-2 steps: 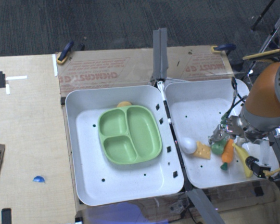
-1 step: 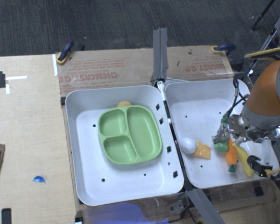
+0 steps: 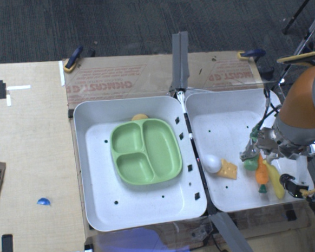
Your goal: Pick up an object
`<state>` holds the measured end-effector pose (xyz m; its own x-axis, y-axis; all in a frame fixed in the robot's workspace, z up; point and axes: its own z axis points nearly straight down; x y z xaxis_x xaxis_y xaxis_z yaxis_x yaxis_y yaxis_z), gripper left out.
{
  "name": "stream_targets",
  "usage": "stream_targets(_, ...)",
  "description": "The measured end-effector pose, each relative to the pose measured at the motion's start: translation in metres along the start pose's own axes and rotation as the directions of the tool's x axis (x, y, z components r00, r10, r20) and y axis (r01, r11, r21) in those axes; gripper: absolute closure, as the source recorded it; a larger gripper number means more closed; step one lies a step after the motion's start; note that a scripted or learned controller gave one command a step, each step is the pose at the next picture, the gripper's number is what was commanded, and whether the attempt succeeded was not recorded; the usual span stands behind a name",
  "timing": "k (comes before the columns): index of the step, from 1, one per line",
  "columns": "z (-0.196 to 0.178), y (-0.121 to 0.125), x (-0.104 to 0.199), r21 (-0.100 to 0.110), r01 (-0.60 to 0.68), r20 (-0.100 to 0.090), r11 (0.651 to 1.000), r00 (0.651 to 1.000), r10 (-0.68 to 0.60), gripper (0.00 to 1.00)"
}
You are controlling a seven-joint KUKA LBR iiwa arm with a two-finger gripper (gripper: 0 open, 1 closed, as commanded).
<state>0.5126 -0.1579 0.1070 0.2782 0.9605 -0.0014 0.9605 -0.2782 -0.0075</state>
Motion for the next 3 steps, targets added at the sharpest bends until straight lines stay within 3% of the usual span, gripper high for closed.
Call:
stream_targets(1,0.017,-0.011,-0.023,-0.003,-0.078,-0.001,0.997,0.997,0.078,1.0)
stream_targets(2,-0.02,-0.043,0.022,-0.005,0.316,0.0,0.949,0.949,-0.316,1.0)
stream_targets(3,-0.114,-0.001,0.085,-0.004,0.183,0.002,0.983,0.983,-0.183,1.0)
